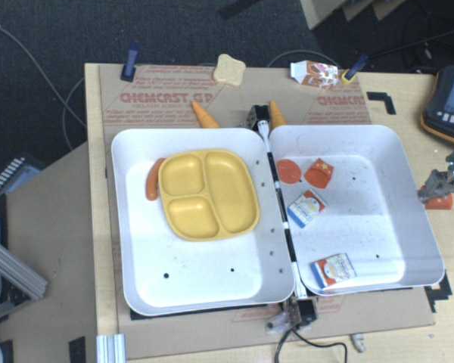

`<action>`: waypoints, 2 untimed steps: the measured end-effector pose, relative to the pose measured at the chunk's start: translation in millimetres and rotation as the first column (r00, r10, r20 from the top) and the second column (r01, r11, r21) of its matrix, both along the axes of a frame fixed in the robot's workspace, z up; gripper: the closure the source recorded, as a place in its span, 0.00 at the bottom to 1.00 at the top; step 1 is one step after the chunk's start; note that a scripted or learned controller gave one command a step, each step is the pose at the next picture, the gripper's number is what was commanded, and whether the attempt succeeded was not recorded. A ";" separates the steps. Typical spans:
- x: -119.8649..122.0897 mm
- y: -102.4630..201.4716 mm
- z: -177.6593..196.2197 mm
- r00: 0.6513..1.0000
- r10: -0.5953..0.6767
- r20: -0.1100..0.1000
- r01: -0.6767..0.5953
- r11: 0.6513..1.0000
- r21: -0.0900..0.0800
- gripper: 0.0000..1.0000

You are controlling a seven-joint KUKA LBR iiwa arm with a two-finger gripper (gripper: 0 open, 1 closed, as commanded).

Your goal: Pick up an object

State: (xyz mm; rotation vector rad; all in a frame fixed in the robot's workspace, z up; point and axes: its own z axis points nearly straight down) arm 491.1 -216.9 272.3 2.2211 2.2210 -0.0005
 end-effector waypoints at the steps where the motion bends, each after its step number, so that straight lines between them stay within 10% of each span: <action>1: 67.6 54.0 -129.2 1.000 0.001 -0.002 -0.001 1.000 0.002 0.00; 2: 147.2 70.3 -181.6 1.000 0.000 0.001 0.000 1.000 0.000 0.00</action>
